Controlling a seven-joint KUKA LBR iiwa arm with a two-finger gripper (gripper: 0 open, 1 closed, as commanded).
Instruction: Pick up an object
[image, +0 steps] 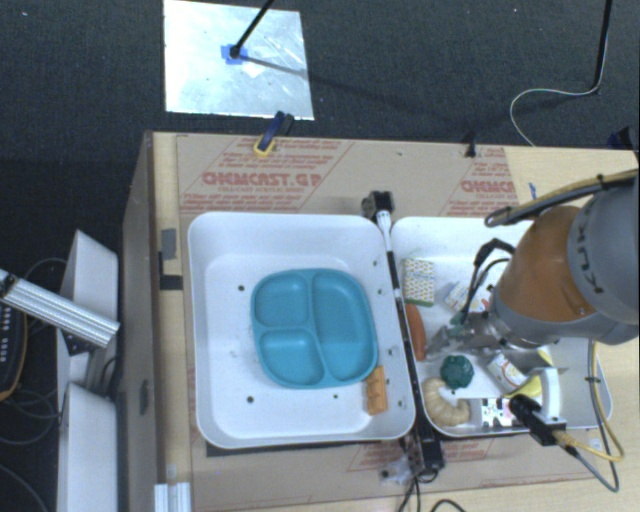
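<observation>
"CHEMCAST GP" is printed on the bench (300, 170). The gripper (452, 338), grip unclear, hangs over the right bin (440, 232), with a green object (458, 372) at its 6 o'clock and a carrot (417, 332) at 9.

White bins (215, 300). Blue divided tray (312, 327) in left one. Golden-brown snack (376, 390) at tray's 5 o'clock. Right bin: orange carrot (417, 331), dark green lump (458, 372), pale tan pastry (447, 407), green-dotted white packet (419, 280) at 12 o'clock of carrot.

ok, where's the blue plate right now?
The blue plate lies in the middle of the left bin, with a small brown item just off its lower right corner.
</observation>
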